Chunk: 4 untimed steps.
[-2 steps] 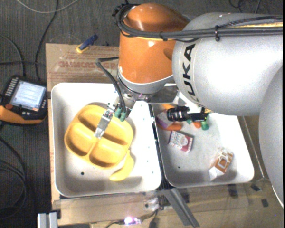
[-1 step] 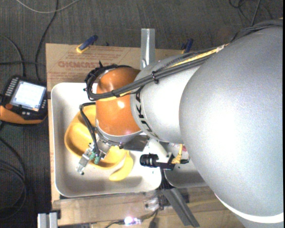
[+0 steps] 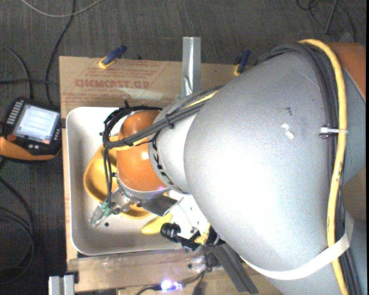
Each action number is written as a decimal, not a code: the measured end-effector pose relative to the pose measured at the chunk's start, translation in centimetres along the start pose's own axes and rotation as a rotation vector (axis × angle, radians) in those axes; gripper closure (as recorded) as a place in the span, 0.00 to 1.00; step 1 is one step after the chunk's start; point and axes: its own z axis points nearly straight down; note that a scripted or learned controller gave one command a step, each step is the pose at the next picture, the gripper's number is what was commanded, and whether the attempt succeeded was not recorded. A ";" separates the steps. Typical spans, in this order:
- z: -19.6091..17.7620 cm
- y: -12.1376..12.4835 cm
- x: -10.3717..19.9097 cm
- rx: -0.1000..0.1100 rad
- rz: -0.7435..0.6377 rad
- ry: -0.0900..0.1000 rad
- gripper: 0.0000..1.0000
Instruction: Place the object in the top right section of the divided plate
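So the claw [image 3: 102,214] was down low in the left white bin [image 3: 80,238], right at the front edge of the yellow divided plate [image 3: 93,180]. Honestly couldn't tell whether it was open or closed; it was a small greenish blur, and nothing was plainly sitting in it. Just right of the claw, past the plate's front rim, a yellow banana-looking thing [image 3: 154,225] lay on the bin floor, partly tucked under the wrist. That was probably the object, though I wouldn't swear to it.

The arm [image 3: 258,165] with its orange band [image 3: 135,165] covered most of the plate, so the sections were mostly hidden.

My read: this was the pick-or-carry stage, with nothing placed yet. The next move needed a confirmed grip, then a lift over the rim toward the plate's far right section.
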 end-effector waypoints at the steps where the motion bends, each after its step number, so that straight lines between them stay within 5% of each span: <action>1: -1.2 -0.1 -0.3 0.004 0.004 0.000 1.00; 2: -5.7 10.4 -8.5 0.006 0.045 0.013 1.00; 3: -22.5 13.6 -12.6 0.014 -0.053 -0.002 1.00; 4: -3.0 13.6 -11.8 0.005 -0.384 0.001 1.00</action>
